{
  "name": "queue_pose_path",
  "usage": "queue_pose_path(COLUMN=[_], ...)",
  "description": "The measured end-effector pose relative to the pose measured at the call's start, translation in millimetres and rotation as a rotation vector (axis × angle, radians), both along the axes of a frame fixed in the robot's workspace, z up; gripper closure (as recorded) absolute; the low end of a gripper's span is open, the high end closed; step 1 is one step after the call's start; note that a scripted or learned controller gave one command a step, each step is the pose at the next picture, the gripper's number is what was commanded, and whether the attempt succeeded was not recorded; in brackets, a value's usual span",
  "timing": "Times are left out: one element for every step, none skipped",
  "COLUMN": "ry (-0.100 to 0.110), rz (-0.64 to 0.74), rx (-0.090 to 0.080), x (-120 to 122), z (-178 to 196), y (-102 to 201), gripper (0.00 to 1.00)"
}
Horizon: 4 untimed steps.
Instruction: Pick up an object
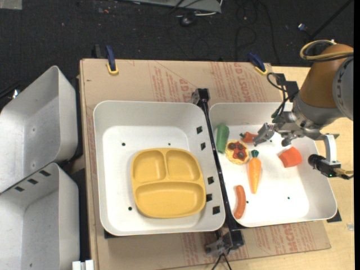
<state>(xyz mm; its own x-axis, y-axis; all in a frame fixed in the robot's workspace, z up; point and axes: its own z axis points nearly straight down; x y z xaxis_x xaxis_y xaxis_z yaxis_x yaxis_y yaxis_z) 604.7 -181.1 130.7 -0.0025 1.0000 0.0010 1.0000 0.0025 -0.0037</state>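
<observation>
jaws (269, 133): over right bin (323, 207), spread cannot tell | nearest: small red piece (248, 136), pizza slice (238, 152), carrot (255, 173) | risk: crowded pieces, fingers may nudge a neighbour and close on nothing

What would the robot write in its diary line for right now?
phase: reaching | gripper: over right bin, holding nothing seen | nearest: pizza toy, carrot | yellow tray: left bin

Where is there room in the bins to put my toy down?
Most room: the right bin's near right corner, below the orange block and right of the carrot. In the left bin, bare floor runs behind and left of the yellow tray. It is crowded at the right bin's left, around the green piece, pizza and sausage.
</observation>
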Motion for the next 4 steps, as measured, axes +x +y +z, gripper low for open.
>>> queue_pose_path(ry=[-0.005,-0.009,-0.006,-0.006], rz=[0.0,0.001,0.0,0.005], rx=[-0.002,-0.002,-0.001,-0.001], x=[1.2,8.8,9.4,24.0], z=[13.5,68.9,74.3,72.0], y=[-0.7,7.4,7.5,61.3], gripper=[1.0,1.0,1.0,1.0])
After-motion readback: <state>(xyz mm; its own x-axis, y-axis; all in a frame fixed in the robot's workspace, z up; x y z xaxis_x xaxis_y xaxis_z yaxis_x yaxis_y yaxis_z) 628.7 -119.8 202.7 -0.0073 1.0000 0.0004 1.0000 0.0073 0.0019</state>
